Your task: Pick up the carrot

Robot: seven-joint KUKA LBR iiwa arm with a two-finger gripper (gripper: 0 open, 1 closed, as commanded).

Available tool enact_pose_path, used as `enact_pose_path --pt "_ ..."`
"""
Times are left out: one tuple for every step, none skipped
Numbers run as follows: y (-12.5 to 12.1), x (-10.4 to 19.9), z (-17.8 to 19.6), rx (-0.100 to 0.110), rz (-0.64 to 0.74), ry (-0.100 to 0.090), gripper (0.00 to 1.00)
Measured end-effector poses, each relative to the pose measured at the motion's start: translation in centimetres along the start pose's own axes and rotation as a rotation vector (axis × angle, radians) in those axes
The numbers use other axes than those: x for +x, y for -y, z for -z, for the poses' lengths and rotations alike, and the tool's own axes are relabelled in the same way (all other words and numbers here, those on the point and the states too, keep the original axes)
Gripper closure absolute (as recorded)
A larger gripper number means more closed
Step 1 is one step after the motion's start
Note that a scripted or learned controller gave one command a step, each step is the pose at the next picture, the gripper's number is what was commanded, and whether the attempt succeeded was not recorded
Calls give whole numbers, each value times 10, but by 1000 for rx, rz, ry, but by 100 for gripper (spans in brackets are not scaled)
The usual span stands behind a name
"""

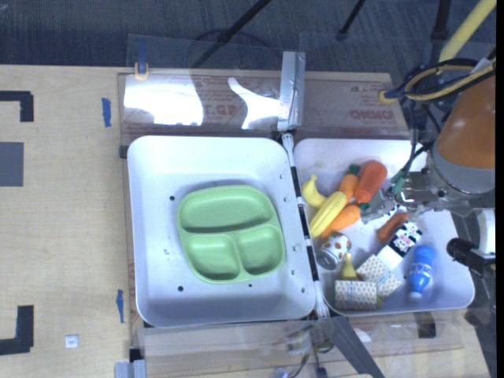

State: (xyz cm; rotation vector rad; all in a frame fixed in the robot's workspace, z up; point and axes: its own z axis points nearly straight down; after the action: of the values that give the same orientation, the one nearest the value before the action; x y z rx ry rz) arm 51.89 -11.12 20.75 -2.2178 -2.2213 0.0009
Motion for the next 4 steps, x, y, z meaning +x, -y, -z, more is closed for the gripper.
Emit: enact_pose_path --pt "-106 29 -21 -4 103 2 0" --pt "-115 -10 -121 -7 249 3 0" --pt "-61 10 -120 -7 341 2 0" --pt "-64 9 -108 -15 339 4 100"
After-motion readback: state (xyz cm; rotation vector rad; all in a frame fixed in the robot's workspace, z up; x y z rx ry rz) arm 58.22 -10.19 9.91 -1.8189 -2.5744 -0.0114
